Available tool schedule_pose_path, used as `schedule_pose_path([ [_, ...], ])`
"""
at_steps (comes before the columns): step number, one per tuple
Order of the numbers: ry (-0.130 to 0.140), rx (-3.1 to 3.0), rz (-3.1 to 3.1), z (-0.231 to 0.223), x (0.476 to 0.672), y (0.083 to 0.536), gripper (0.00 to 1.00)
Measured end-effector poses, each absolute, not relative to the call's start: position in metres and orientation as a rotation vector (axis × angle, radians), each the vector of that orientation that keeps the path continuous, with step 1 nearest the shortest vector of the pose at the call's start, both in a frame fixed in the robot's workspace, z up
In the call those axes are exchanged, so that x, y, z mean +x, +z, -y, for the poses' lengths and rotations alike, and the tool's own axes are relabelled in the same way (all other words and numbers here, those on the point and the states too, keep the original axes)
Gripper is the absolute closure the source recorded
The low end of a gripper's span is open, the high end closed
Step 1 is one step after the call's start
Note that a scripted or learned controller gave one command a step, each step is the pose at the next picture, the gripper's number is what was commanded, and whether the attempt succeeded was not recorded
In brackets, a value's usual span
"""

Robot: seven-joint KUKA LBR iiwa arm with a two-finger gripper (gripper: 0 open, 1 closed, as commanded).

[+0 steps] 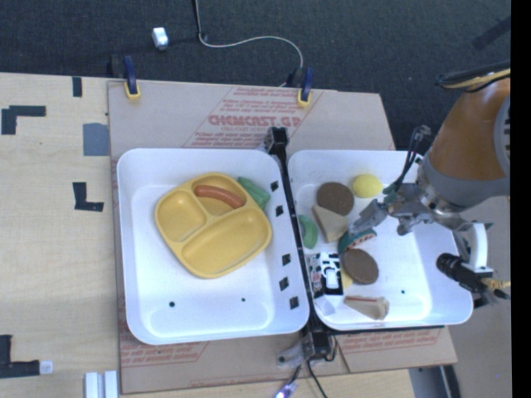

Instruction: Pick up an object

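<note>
1. Nearest you, at the near edge of the right bin (444, 309), lies a pale wedge (367, 307), tan-crusted like a cut sandwich.
2. Just beyond it you see a flat brown disc (361, 265), and to its left a black-and-white card (329, 274) against the divider.
3. You find the gripper (365, 222) low over the middle of this bin, dark metal, reaching in from the right; you cannot tell how far its fingers are parted, nor whether anything is between them. A small red-and-green item (358, 240) sits right at its tip.
4. Farther back sit a second brown disc (335, 196), a tan wedge (332, 221) touching it, a smooth yellow ball (366, 186), and a green piece (309, 232) by the divider.
5. Your left bin (141, 305), glossy white plastic, holds a yellow compartment plate (214, 237), set at a tilt.
6. A sausage (219, 195) lies in the plate's far compartment; a green leaf (255, 191) lies at its far right edge.
</note>
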State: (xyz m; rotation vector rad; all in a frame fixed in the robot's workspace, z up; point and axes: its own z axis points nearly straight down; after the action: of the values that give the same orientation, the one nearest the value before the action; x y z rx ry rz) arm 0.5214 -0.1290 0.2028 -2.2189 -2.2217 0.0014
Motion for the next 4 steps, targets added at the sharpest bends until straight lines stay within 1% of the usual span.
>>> schedule_pose_path([
  [1, -0.008, -2.223, 2.223, 0.153, 0.597, 0.082, 0.00],
  [2, 0.029, -2.202, 2.192, 0.146, 0.664, 0.085, 0.00],
  [3, -0.004, -2.222, 2.221, 0.146, 0.670, 0.100, 1.00],
  [4, -0.002, -2.221, 2.221, 0.146, 0.670, 0.099, 0.00],
])
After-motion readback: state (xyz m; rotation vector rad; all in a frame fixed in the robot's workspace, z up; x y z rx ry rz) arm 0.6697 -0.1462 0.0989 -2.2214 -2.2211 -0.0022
